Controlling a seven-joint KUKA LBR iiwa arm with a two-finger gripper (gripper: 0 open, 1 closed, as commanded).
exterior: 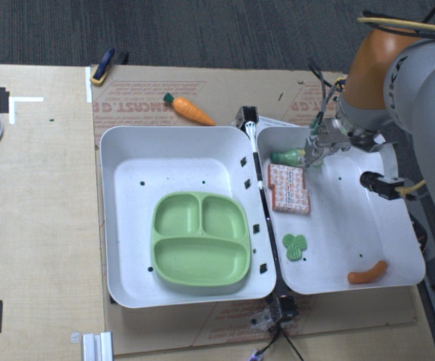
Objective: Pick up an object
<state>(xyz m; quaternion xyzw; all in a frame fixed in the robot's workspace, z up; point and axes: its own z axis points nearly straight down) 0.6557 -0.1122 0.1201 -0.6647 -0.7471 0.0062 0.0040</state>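
You'll find the gripper (313,150) low in the right bin (368,224), at the green bottle (287,157); whether its fingers are apart or together, you cannot tell; the bottle lies flat just above the red-patterned box (288,189), its long axis running left-right, butting the gripper; which end is its cap is unclear.

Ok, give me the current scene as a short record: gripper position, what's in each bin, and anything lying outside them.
gripper: low over the right bin's far end, at the green bottle
grasp: cannot tell
right bin: green bottle, red-and-white packet, green leafy piece, sausage
left bin: green divided plate
outside bins: carrot on the cardboard beyond the left bin
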